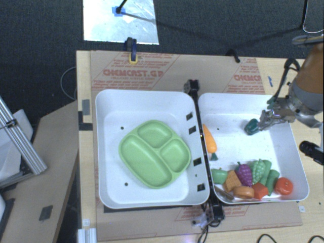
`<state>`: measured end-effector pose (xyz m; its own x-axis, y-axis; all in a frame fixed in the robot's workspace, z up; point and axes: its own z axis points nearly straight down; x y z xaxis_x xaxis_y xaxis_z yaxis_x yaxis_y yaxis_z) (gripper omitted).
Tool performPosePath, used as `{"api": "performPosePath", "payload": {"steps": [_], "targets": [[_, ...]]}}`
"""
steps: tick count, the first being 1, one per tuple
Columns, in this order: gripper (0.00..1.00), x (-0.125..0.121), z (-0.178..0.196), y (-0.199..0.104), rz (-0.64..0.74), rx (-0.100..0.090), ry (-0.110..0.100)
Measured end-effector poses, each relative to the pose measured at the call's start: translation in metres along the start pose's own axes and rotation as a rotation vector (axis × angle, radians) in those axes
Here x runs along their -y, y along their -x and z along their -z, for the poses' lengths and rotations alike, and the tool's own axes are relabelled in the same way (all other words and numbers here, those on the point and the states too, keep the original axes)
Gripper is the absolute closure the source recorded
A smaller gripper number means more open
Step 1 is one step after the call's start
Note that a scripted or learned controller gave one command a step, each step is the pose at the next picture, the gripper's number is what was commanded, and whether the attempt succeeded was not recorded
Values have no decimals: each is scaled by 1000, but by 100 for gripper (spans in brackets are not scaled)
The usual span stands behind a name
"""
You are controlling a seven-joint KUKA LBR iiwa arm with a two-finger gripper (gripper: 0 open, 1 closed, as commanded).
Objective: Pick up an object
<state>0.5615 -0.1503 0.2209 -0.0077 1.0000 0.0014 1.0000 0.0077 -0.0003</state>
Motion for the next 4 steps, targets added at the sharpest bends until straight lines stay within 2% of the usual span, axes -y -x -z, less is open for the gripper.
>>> {"api": "performPosePath", "payload": {"steps": [2, 3, 4], "targets": [[100, 29, -4, -110, 3, -2, 0], [100, 22, -3, -162, 3, -1, 2], [100, 32, 12, -218, 3, -1, 3]]}}
